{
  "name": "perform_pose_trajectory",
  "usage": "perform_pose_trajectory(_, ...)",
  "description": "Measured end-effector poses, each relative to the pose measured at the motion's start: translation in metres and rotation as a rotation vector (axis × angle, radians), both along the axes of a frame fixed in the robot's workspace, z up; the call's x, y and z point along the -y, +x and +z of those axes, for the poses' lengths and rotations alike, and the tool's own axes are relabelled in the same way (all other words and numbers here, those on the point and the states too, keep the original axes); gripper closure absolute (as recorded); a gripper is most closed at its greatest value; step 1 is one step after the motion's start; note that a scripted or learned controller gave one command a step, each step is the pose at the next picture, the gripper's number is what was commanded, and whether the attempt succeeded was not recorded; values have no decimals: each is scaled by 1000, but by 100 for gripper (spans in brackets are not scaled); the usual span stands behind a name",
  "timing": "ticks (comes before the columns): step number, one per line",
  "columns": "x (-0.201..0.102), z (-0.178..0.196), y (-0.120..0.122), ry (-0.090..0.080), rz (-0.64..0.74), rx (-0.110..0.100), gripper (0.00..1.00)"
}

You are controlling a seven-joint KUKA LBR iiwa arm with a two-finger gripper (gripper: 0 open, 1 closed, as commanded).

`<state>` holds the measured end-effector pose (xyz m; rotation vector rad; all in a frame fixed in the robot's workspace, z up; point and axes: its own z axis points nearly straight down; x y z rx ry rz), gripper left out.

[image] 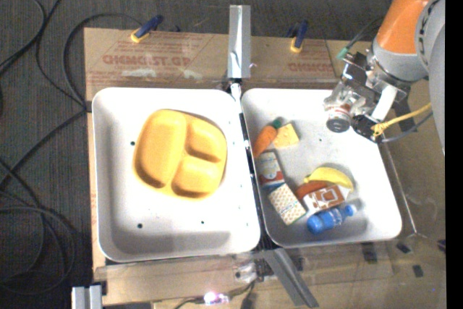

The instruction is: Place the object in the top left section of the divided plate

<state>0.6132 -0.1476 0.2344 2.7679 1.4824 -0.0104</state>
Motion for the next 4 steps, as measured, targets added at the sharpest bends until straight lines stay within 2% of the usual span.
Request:
perform_pose_trajectory(1,-83,-42,22,4,36,-1,100)
perform_pose_trajectory(2,-162,-53,-17,5,-204,-2,100)
perform_pose_trajectory(3,-217,-52,2,1,-89,0,100)
perform_pose_trajectory(4,-216,-52,2,1,-89,0,0)
